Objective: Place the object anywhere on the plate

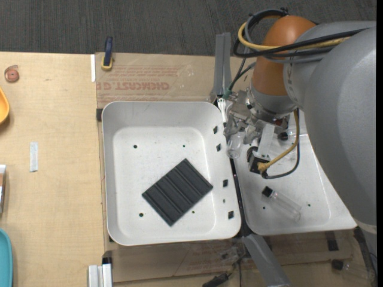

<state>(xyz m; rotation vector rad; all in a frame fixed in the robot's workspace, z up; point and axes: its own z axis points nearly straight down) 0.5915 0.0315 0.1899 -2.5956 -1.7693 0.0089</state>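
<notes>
Camera view shows the tool [244, 137] low over the inner edge of the right bin [326, 217], close to the wall it shares with the left bin [114, 178]. It sits in a tangle of cables and metal parts under the orange band, and I cannot tell how it is set or whether it has hold of anything.

Outward from it, the small clear object [281, 202], a short tube-like piece with a dark cap, lies on the right bin's floor, below the tool and a little to its right in the picture, near but apart from it. Its long axis runs diagonally, dark end up-left, clear end down-right.

The dark ribbed plate [178, 192] lies flat in the left bin, turned on a diagonal, down-left of the tool across the shared wall. So object and plate lie on opposite sides of the tool; any carry has to cross that wall leftward.
</notes>
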